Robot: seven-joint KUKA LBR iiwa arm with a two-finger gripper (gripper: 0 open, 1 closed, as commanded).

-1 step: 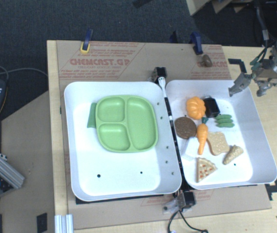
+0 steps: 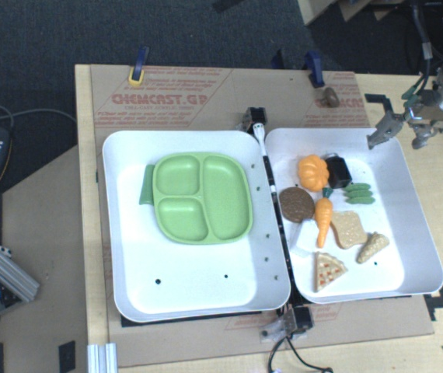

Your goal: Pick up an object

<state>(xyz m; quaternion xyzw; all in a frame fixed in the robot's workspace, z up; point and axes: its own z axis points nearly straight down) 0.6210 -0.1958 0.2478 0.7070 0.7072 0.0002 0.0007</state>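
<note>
The right bin (image 2: pixel 412 216) holds several toy foods: an orange pumpkin (image 2: pixel 312 172), a black block (image 2: pixel 336 169), a green pea pod (image 2: pixel 359 193), a brown patty (image 2: pixel 296 203), a carrot (image 2: pixel 324 220), a toast slice (image 2: pixel 348 228), a bread wedge (image 2: pixel 374 246) and a pizza slice (image 2: pixel 328 270). My gripper (image 2: pixel 401 135) hangs over the bin's far right corner, up and to the right of the foods. It is open, with nothing between its fingers.
The left bin (image 2: pixel 124 231) carries a green divided plate (image 2: pixel 203 196). Clamps (image 2: pixel 137 70) pin the cardboard sheet at the back edge. A black divider (image 2: pixel 272 200) runs between the bins.
</note>
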